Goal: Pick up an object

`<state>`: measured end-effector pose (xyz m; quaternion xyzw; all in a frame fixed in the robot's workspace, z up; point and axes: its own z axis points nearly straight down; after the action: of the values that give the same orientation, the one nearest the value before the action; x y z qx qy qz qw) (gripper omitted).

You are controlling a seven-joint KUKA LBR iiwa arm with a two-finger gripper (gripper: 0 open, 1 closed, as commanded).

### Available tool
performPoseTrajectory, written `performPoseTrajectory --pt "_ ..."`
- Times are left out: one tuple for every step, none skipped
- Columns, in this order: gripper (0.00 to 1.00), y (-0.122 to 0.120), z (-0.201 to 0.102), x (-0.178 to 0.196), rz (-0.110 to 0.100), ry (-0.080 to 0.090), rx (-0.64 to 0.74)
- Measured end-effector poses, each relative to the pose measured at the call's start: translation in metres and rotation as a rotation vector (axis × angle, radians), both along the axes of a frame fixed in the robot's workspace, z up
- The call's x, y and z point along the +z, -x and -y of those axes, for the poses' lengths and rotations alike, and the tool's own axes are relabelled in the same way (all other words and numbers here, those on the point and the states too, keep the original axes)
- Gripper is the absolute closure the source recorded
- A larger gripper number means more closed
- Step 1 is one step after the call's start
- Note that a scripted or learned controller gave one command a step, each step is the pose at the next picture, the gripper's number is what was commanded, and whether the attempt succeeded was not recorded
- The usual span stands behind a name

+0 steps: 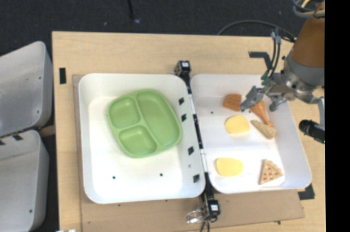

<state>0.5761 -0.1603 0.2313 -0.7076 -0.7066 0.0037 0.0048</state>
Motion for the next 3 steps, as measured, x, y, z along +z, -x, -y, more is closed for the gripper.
performPoseTrajectory --pt "0.00 -0.003 0.000 0.007 0.013 0.002 0.003" --pt "0.00 -0.001 -0.005 -0.037 0.009 0.003 0.002" --pt "0.00 -0.009 -0.004 -0.095 0.009 0.003 -0.001"
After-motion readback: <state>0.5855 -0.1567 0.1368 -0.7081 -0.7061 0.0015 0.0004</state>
